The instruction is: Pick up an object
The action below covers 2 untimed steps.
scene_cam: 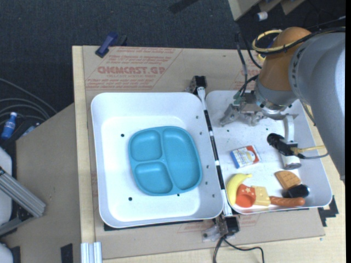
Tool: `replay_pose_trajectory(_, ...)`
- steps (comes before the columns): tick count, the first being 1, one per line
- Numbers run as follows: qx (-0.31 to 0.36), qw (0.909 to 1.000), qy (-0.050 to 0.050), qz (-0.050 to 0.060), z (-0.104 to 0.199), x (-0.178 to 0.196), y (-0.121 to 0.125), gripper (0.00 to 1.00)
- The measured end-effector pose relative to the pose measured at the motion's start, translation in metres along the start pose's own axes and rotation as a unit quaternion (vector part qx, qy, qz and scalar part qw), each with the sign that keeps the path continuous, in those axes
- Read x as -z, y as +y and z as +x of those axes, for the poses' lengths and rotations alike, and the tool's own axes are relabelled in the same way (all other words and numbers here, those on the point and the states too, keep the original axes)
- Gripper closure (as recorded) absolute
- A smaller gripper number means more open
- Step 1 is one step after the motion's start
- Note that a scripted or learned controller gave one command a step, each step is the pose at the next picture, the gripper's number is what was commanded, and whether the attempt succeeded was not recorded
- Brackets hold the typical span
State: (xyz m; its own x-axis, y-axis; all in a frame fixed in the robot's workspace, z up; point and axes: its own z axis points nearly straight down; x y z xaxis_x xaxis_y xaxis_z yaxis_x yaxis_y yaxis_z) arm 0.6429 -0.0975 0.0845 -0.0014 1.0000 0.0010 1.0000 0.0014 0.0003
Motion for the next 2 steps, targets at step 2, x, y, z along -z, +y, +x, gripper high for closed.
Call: replay_pose_trajectory(2,0.000,1.0000,0.000,0.000,-0.005,0.000,-0.040,0.00)
